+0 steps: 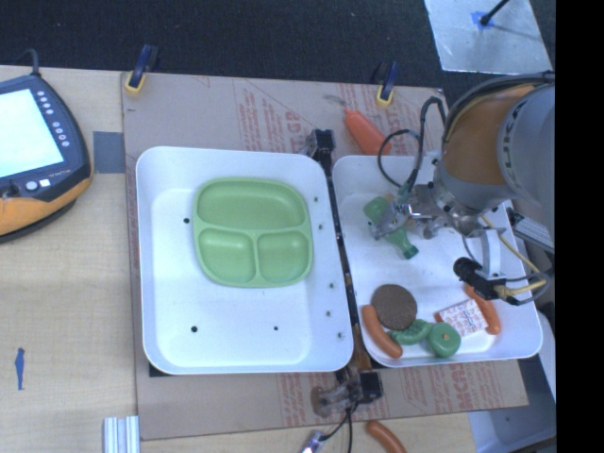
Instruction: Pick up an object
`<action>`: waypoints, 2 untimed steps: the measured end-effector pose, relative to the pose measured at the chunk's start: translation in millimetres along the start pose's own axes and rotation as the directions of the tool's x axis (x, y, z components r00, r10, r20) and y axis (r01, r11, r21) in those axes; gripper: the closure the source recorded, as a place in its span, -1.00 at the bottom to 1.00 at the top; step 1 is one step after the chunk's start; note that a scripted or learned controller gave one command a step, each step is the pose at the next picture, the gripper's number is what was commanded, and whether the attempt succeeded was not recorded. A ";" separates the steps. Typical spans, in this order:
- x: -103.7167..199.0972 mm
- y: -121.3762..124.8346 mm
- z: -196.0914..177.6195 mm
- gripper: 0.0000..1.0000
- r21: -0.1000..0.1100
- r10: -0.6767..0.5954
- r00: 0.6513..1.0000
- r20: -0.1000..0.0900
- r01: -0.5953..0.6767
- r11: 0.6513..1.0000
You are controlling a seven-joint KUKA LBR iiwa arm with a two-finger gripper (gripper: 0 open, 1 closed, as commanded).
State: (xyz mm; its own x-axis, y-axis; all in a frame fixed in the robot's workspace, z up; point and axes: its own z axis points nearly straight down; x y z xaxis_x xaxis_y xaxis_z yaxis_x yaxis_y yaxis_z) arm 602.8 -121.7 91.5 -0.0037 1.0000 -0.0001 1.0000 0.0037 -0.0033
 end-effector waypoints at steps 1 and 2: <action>-0.7 -0.1 -10.1 1.00 0.002 -0.002 1.000 0.000 0.002 1.000; 74.8 2.8 -101.2 1.00 -0.002 -0.001 1.000 -0.001 0.001 1.000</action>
